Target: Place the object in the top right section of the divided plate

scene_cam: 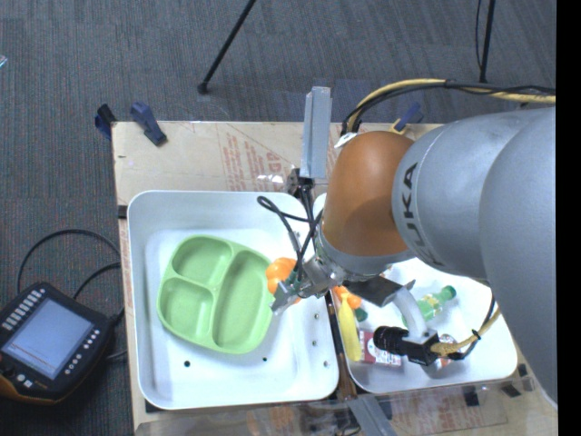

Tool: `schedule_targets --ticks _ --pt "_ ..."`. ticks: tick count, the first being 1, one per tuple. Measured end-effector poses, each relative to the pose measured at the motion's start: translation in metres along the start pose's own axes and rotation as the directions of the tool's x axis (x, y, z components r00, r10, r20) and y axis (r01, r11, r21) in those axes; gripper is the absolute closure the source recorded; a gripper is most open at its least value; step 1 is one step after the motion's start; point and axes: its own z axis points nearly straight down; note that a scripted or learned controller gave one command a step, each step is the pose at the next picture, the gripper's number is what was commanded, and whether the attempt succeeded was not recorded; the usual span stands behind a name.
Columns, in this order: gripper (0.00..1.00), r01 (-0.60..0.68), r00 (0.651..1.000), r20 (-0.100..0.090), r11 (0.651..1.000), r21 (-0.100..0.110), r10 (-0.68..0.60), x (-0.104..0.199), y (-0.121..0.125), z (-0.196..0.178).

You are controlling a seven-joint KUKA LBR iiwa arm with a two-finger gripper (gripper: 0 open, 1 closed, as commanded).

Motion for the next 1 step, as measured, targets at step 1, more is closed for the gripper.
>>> schedule_targets --ticks 1 --pt "1.0 0.206 0.979 0.003 0.978 -0.007 -0.206 0.0579 -0.0012 0.0912"
